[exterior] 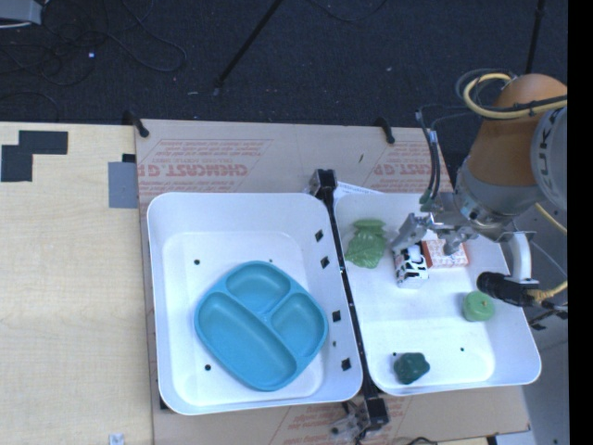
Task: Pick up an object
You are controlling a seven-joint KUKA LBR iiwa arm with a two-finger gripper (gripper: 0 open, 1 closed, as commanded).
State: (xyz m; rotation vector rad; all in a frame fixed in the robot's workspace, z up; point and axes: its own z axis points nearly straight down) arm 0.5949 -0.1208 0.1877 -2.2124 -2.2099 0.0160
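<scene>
Black-and-white can [411,267] sits unlifted beneath your gripper [428,239]; you cannot tell whether the jaws are clenched

We note even, bright overhead light; bins [167,248] near glare-white, soft shadows, floor dim, img slightly soft.

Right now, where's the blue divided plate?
The blue divided plastic plate lies flat in the left white bin in the camera view, toward its near side, across the centre divider from the dark green lump in the right bin.
</scene>
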